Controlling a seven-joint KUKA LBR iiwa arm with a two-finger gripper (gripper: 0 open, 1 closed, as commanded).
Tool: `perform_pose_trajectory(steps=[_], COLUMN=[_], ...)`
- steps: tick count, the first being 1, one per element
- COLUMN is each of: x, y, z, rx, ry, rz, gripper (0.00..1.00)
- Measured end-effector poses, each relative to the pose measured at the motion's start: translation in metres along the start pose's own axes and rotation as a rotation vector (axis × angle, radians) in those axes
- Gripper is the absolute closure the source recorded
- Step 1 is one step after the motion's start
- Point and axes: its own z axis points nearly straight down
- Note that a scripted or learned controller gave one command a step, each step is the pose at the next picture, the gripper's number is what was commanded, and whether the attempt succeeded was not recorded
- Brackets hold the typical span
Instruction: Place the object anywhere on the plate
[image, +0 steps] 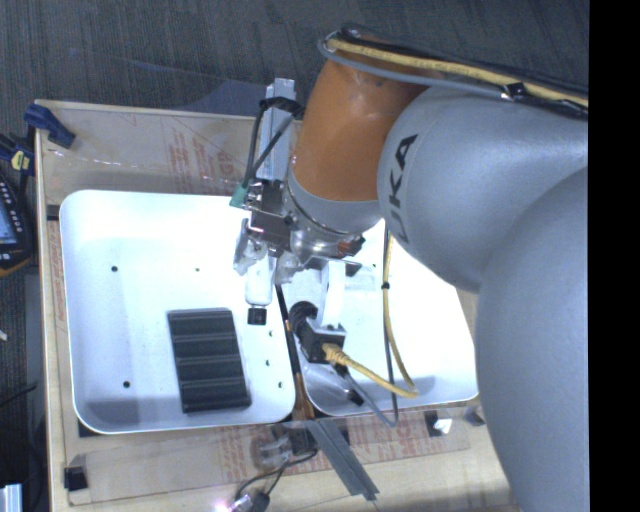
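A black ribbed rectangular plate (208, 360) lies flat in the left bin (110, 300), toward its front. My gripper (291, 324) hangs over the divider between the two bins, right of and slightly behind the plate. It is open. One white finger (258, 284) stands over the left bin's right edge and the other finger (333, 300) over the right bin. I make out only dark wiring in the gap between them. The arm hides whatever object lies in the right bin.
The grey arm with its orange band (350, 130) covers most of the right bin (440, 385). A yellow cable (375, 378) loops down from the wrist over that bin's front. Metal clamps (330, 455) sit on the bench's front edge.
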Motion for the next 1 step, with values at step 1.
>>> perform_pose_trajectory(steps=[1], x=[0.0637], y=[0.0610], z=[0.0906], rx=[0.005], ry=[-0.004], rz=[0.153], gripper=[1.00])
